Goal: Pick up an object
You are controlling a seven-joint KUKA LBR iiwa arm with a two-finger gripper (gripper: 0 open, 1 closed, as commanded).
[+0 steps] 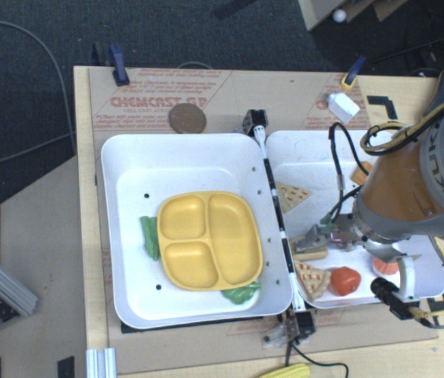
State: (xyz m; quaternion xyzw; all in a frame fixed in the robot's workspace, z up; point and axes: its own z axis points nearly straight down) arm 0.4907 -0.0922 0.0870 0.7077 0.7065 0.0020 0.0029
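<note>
Desk (88,211) bearing two white bins. Left bin (127,164): a yellow divided tray (209,239) lying over green pieces (150,236). Right bin (305,144): the arm (411,187) reaches in, its gripper (316,241) low near the dividing wall; its opening cannot be told. Beside it lie a waffle wedge (310,278), a red tomato (345,280) and, farther back, a cracker triangle (291,196).
</note>
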